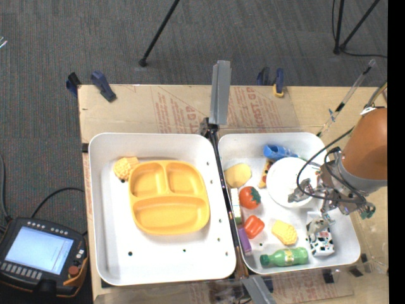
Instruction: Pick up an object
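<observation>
A: Gripper (326,213) hangs over the right side of the right bin (253,141), just above the black-and-white cow toy (321,242). Can you see what its fingers are doing?

B: Not clearly. Metal parts and cables crowd there, so I cannot tell if they stand apart or together. Nothing is visibly between them.

A: Then which object would you choose?

B: I judge the cow toy is the nearest candidate, in the near right corner. The green bottle (284,257) lies just left of it, along the near wall, and the yellow corn piece (285,233) lies a little farther.

A: What makes a good pick here?

B: I would come down straight over the middle of the cow and keep away from the bin wall. The white plate (286,181) is just beside the wrist on the far left side, so a slanted descent may catch its rim.

A: And the left bin (101,170)?

B: It holds the yellow divided tray (169,196), well apart from the arm.
</observation>
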You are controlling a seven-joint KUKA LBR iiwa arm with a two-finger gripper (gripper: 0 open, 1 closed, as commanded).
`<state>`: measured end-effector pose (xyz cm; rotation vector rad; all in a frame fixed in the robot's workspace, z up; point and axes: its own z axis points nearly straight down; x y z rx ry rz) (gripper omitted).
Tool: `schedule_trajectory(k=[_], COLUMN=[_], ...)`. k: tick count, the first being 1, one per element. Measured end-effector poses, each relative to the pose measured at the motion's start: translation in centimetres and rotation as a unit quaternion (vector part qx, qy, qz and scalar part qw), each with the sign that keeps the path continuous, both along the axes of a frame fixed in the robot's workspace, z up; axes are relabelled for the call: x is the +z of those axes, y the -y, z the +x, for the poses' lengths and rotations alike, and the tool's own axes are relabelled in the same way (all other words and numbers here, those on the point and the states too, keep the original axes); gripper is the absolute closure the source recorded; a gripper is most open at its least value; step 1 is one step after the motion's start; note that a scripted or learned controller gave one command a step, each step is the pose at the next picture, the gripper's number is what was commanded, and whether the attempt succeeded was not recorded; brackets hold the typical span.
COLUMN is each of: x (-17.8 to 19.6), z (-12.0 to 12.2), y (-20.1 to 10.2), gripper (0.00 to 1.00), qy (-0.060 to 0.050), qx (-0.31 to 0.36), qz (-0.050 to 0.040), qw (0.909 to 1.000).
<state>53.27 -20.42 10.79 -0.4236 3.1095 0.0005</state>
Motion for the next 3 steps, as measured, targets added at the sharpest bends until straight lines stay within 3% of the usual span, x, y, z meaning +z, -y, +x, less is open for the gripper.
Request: schedule_trajectory(k=[1,2,3], x=[-2.1,-2.0,-2.1], z=[1.2,6.0,1.2], y=[-6.6,-12.7,-8.0], gripper=[0.0,0.0,0.0], qy=[-0.002,-0.001,-0.002], qx=[-0.069,-0.107,-0.051], qz=[0.0013,0.0011,0.0002], qw=[0.9976,0.9943,0.9987])
